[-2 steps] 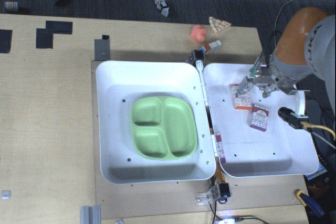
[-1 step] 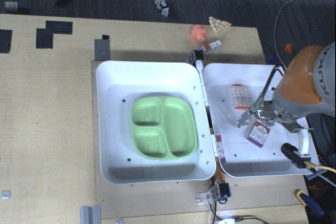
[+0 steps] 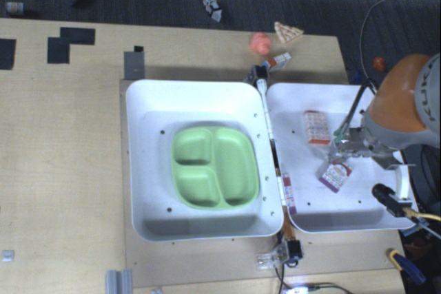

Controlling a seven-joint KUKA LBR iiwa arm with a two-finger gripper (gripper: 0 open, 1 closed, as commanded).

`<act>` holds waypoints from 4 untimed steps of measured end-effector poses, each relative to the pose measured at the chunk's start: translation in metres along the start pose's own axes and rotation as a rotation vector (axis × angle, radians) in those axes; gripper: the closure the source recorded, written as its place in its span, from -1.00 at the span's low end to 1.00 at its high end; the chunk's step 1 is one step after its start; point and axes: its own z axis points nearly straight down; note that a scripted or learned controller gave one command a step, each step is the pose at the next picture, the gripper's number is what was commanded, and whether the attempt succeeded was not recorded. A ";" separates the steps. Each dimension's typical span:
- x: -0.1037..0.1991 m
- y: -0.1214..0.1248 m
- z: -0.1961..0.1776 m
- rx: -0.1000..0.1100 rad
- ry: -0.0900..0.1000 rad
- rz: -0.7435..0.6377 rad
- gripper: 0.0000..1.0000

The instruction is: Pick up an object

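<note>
Pick not yet achieved: gripper point(image 3: 342, 150) low in the right bin point(image 3: 303, 213), finger state cannot be told, directly above a small packet point(image 3: 335, 176) lying on the bin floor toward its right edge; lift remains.

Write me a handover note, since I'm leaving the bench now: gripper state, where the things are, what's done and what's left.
Gripper: low in the right bin, just above the small purple-and-white packet; finger state unclear, no visible grasp.
Things: that packet lies near the bin's middle; an orange-and-white packet lies flat further back. The left bin holds a green divided tray.
Done: the arm is positioned over the packet.
Left: grasp and lift one object; nothing is visibly raised yet.
</note>
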 end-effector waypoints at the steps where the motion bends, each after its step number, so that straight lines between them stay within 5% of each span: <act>1: 0.000 -0.001 0.001 0.001 0.000 0.000 -1.00; 2: 0.000 0.002 -0.011 -0.005 -0.003 -0.002 1.00; 3: 0.000 0.001 -0.011 -0.005 -0.003 -0.002 -1.00; 4: 0.040 -0.032 0.011 0.001 0.000 0.001 -1.00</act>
